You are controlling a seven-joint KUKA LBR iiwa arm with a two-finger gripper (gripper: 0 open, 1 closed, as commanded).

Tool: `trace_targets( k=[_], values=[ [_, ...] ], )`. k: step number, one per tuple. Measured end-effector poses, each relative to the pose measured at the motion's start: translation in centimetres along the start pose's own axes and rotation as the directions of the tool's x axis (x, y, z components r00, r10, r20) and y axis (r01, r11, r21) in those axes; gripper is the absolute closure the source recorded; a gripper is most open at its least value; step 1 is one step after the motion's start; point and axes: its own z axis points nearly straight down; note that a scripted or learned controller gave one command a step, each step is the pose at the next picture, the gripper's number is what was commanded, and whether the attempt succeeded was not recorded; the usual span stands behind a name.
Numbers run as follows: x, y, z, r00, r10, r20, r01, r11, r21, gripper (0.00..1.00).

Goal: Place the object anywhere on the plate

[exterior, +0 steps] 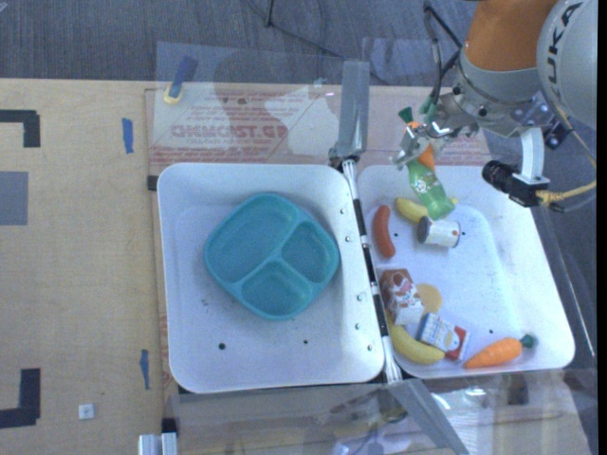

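**Green bottle clamped above right bin**

A teal, glossy, three-compartment plate (272, 254) is seen in the left bin (180, 349). In the right bin (545, 301) lie a smooth red sausage (383, 230), two yellow bananas (414, 345), an orange carrot (493, 353), a small white can (440, 233) and printed cartons (402, 292). The gripper (418, 146) is closed on a green plastic bottle (428, 187), held by its upper part, hanging tilted over the right bin's far edge, well apart from the plate.
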Motion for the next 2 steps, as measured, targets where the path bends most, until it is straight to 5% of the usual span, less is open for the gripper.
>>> trace_targets(
  k=[1,2],
  values=[
    [6.1,1.8,2.8,0.999,-0.032,-0.004,0.032,0.999,0.002,1.00],
    [15.4,0.7,5.3,1.000,-0.026,-0.004,0.026,1.000,0.003,1.00]
  ],
)
